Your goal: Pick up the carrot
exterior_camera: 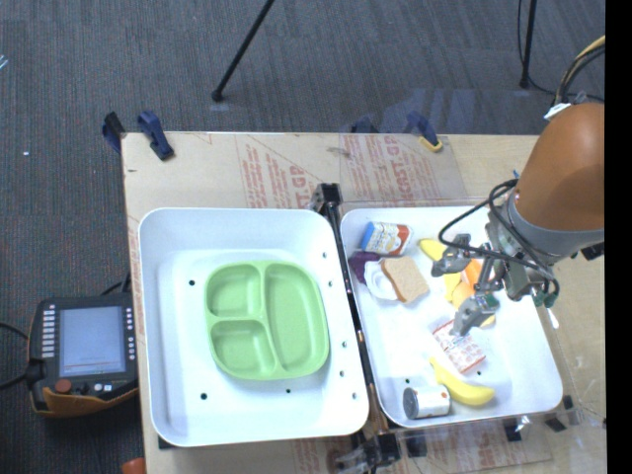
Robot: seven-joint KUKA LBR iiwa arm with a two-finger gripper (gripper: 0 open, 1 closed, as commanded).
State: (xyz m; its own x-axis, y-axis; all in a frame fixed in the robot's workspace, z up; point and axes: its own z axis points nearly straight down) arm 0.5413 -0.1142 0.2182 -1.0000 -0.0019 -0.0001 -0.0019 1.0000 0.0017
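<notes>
Bins: we count two (247, 227) (538, 363)
Plate (267, 319): one, green, left bin
Carrot (476, 270): one, right bin, under the arm
Bananas: we see two (462, 388) (432, 249)
Gripper (472, 314): we cannot tell its jaws

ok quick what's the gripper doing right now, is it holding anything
Gripper: low over the right bin, beside the carrot; open or shut cannot be told, and nothing visibly held.

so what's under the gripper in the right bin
An orange piece, likely the carrot, shows beside the gripper, partly covered by it. A red-and-white packet lies just below. Anything else beneath is hidden by the arm.
</notes>
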